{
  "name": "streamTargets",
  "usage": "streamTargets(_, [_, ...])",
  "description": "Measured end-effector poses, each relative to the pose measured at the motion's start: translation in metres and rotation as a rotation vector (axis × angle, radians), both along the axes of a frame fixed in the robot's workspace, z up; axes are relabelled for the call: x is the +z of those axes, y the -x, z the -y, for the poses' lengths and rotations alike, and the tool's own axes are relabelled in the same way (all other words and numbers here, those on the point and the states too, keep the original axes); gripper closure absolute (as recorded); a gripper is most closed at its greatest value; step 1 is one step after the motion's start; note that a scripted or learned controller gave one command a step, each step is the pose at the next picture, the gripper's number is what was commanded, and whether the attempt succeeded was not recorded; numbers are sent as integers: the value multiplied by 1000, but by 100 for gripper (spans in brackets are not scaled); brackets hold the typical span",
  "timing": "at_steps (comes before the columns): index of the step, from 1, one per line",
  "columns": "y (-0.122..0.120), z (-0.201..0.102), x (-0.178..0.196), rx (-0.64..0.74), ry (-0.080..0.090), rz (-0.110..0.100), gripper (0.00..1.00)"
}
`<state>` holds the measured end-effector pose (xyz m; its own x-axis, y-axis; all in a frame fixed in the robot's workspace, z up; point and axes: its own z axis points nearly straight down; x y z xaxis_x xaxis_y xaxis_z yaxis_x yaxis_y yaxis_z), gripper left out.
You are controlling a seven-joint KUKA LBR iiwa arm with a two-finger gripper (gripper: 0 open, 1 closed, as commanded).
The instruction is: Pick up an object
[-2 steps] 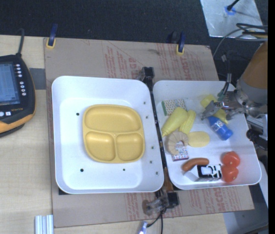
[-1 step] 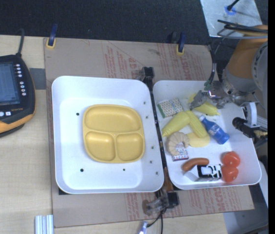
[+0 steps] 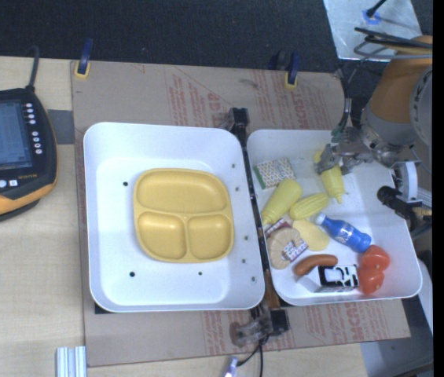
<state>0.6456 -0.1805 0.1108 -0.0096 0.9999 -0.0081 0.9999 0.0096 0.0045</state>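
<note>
Hovering at the right bin's [image 3: 410,289] upper right, the jaws [image 3: 338,160] touch a small corn cob [image 3: 332,183], their opening unreadable, nothing lifted yet.

My arm [image 3: 398,93] reaches in from the right — orange band up top, wrist bent downward — and my gripper [image 3: 338,157] hangs low near the upper right.

Light wood bench [image 3: 17,289], cardboard sheet [image 3: 166,93] clamped on; dark floor [image 3: 166,10] beyond.

Bench [image 3: 25,289] w/ cardboard [image 3: 166,93], 2 bins [image 3: 100,210], pendant [image 3: 5,151].
</note>
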Motion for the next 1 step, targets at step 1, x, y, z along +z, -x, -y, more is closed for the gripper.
streamTargets(1, [14, -156, 82, -2, -9, -7, 100])
